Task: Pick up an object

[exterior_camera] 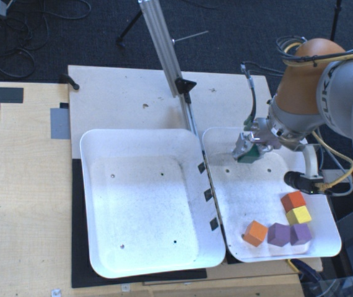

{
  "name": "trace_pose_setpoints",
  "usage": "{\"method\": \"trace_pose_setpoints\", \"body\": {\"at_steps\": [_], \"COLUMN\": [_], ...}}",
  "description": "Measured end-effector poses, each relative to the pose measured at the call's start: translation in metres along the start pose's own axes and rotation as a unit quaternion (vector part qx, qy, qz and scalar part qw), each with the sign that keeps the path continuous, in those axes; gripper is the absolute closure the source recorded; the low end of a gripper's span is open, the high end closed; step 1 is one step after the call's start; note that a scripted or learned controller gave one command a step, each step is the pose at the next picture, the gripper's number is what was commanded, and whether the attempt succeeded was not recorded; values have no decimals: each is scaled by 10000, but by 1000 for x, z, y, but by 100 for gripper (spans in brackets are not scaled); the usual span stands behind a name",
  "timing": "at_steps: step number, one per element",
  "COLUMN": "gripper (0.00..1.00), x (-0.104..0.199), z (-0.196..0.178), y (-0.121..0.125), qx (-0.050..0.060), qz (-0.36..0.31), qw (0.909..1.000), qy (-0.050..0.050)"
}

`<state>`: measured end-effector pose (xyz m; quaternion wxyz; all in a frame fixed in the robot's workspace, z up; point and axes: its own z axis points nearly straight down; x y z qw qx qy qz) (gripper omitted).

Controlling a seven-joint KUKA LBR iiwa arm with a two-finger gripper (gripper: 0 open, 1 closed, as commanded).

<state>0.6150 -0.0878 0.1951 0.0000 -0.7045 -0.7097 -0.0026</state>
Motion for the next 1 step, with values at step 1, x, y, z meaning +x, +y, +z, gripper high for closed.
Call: {"method": "trace_pose_setpoints", "body": {"at_steps": [1], "gripper": [100], "x": [108], "z": [3], "y": [-12], "qx": [47], "qz": [2], "qw": [10000], "qy": [-1]}}
